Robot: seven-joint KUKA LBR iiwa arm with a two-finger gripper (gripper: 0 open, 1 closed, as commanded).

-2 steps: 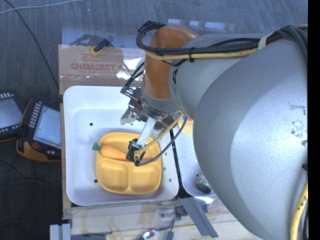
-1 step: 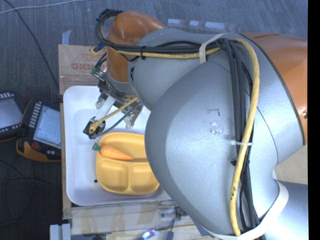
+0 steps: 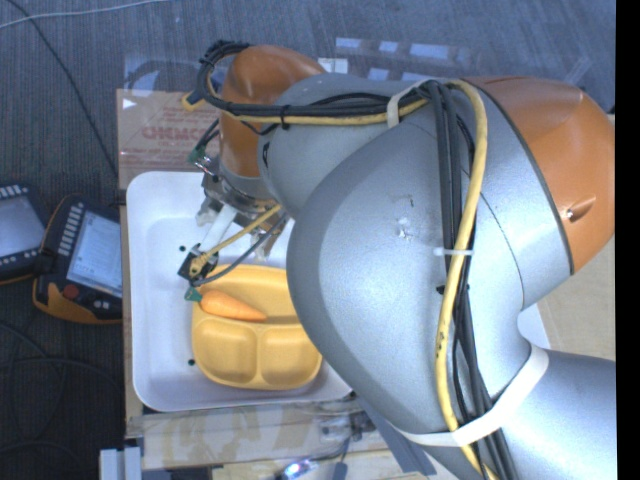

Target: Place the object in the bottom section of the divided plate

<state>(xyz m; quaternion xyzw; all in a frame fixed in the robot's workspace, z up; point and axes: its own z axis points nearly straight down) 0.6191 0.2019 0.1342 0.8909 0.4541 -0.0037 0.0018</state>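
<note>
On the plate's left side: an orange carrot [image 3: 235, 308] lies nearly flat, green stub to the left, pointed end toward the plate's middle.
Carrot's compartment: it rests along the ridge between the large upper section and the lower-left section; which one holds it cannot be told. Nothing grips it.
Divided plate [image 3: 250, 360]: yellow, with rounded corners and two smaller sections side by side along its lower edge. Its right part is hidden under the arm.
White bin [image 3: 150, 298]: shallow; it holds the plate in its lower right part, and bare white floor shows to the left of and above the plate.
Gripper [image 3: 222, 218]: over the bin's upper part, just above the plate's top edge and apart from the carrot. How wide it stands cannot be told from this angle.
Arm [image 3: 400, 228]: a grey bulk reaching in from the right and covering most of the bench, with an orange band [image 3: 262, 73] above the wrist.
Cardboard sheet [image 3: 150, 128]: brown with red print, beyond the bin's top edge.
Handheld control unit [image 3: 85, 258]: orange and black with a screen, on the grey carpet [image 3: 60, 88] to the bin's left.
</note>
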